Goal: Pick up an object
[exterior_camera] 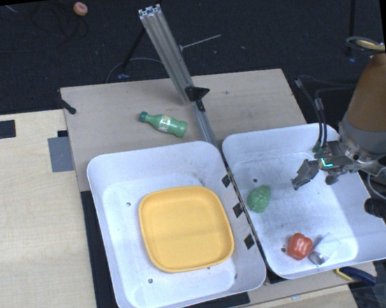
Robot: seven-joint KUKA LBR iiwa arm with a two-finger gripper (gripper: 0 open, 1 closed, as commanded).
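Green ball (259,199) lies untouched in the right bin (364,250), just left of my end effector (313,173), which hangs above with fingers apart and nothing between them. Red object (298,246) sits below-left. Grasp and lift remain.

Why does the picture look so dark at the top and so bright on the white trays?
In the camera view, the floor behind the bench is black and dim, while the left bin and right bin catch the light and look washed out; the yellow plate stays clear, but the tool looks a bit blurry.
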